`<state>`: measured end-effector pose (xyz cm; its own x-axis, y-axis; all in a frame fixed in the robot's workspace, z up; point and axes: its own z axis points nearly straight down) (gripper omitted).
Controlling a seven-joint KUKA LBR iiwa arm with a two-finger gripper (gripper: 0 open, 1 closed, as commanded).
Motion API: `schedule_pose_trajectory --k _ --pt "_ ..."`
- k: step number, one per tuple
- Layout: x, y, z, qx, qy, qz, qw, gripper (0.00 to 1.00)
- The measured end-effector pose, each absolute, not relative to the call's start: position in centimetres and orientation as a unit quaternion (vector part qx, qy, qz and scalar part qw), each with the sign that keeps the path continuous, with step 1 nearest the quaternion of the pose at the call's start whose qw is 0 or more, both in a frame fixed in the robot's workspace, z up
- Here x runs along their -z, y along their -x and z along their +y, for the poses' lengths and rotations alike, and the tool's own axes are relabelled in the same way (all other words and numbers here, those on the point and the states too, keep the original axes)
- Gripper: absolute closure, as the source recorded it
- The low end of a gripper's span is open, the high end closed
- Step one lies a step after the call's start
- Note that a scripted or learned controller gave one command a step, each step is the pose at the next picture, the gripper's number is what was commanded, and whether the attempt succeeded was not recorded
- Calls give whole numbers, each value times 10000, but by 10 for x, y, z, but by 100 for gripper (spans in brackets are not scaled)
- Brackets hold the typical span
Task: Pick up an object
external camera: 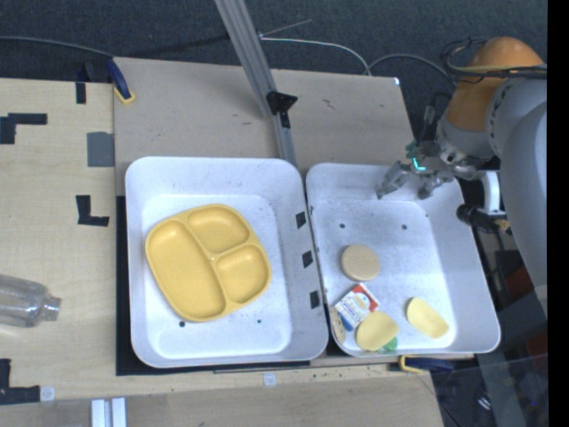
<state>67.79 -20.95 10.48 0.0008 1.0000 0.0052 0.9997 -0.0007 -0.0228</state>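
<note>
— Clerk: Gripper?
— Arm: My gripper (408, 185) hangs over the right bin (462, 265), fingers spread, holding nothing.
— Clerk: Stock?
— Arm: Tan disc (360, 261), two yellow pieces (427, 318), small packet (355, 308) with unreadable print; yellow divided tray (207, 261) in the left bin (142, 194).

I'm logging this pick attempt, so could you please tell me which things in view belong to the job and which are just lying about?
Job:
gripper, over the right bin's far edge
right bin
tan round disc
small packet
two yellow pieces

Lying about:
yellow divided plate in the left bin
clear bottle on the bench
</note>
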Motion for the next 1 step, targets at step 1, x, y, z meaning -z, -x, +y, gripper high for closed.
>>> schedule_pose_trajectory --k 1 --pt "-105 -678 -209 -63 7073 -7068 99 0"
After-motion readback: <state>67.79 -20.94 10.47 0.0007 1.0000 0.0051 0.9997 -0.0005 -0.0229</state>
